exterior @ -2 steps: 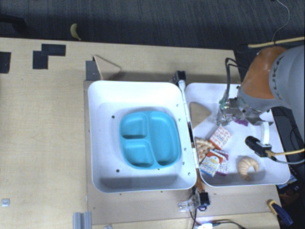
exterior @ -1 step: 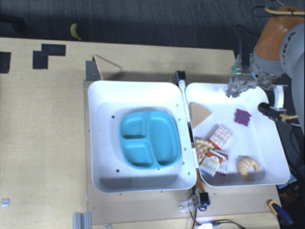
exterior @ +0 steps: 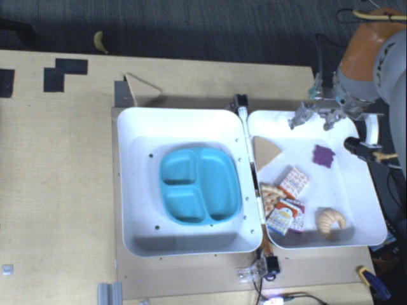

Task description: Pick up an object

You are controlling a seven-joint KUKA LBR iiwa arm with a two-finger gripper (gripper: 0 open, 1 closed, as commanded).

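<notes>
Camera view, left to right: a blue divided tray (exterior: 199,184) sits alone in the left bin (exterior: 137,170), while the right bin (exterior: 362,189) holds my candidates, a cluster of small snack packets (exterior: 287,202) near its front left, a purple piece (exterior: 324,155) toward the back and a croissant (exterior: 331,219) at the front. My gripper (exterior: 313,121) hangs over the right bin's back edge with its fingers spread apart and nothing between them, well apart from every item. The risk, as I judge it: the packets lie touching and overlapping, so a descent there could pinch two at once or skid off a glossy face; the flat purple piece may give the fingers no purchase. The arm's upper part is cut off at the right, and the packets' printing is too blurred to read.
</notes>
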